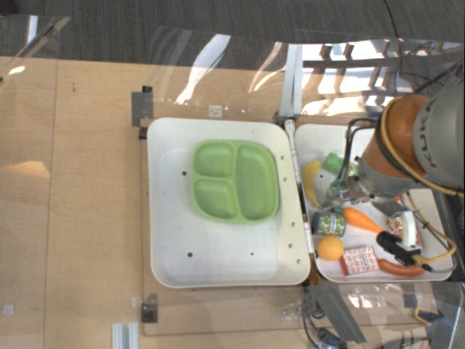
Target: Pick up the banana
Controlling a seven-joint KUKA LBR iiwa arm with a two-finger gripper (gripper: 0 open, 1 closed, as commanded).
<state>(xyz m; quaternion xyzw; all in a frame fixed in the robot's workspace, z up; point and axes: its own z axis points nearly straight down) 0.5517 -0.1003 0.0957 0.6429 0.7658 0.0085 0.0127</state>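
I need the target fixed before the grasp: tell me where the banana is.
The banana lies in the right bin, against its left wall near the divider, just left of the gripper and above the small can.

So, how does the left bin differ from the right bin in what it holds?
The left bin holds one thing, a green divided plate lying flat; the right bin holds many small things, among them a banana, a carrot and an orange. The arm reaches over the right bin, not the left bin. Both are shallow and white.
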